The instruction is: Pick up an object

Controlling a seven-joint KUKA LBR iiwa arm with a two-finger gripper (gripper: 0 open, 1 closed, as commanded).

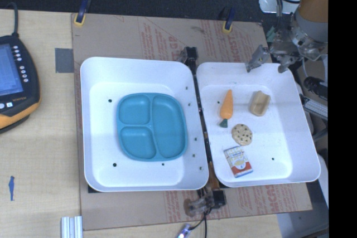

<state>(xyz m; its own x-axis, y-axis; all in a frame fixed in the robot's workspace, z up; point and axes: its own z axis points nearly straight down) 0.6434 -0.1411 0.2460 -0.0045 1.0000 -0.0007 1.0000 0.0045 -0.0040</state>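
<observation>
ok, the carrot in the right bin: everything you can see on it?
The carrot is a small orange toy, plastic-looking, with a dark green stub at its lower end. It lies flat on the floor of the right bin, near the bin's left side, long axis nearly straight up the view and the tip pointing away. It touches nothing else; the cookie lies just below it.

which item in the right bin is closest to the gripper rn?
The tan block, in the bin's upper right, nearest the open gripper. The carrot, cookie and small carton lie farther off.
</observation>
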